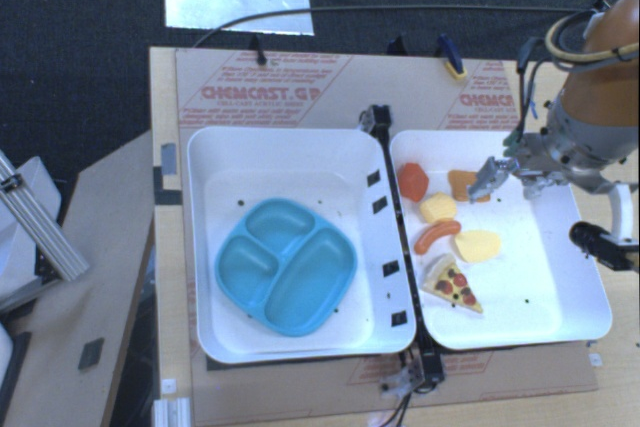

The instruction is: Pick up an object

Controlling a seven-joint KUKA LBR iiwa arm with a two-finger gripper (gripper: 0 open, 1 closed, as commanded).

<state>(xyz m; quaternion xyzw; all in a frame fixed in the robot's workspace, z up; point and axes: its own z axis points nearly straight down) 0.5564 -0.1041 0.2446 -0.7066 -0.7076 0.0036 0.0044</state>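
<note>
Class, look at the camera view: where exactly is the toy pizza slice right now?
The pizza slice lies in the right bin, near its front-left corner, just below the sausage.

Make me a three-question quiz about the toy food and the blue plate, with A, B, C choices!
1. Where is the blue tray?
A. left bin
B. right bin
C. on the floor

2. How many toy foods lie in the right bin?
A. two
B. six
C. ten

3. How does the pizza slice lie?
A. flat on the bin floor
B. standing on the tray
C. hanging from the gripper

Answers:
1 A: the tray sits in the left bin.
2 B: tomato, orange piece, two yellow pieces, sausage, pizza slice.
3 A: it rests flat, apart from the gripper.
</note>
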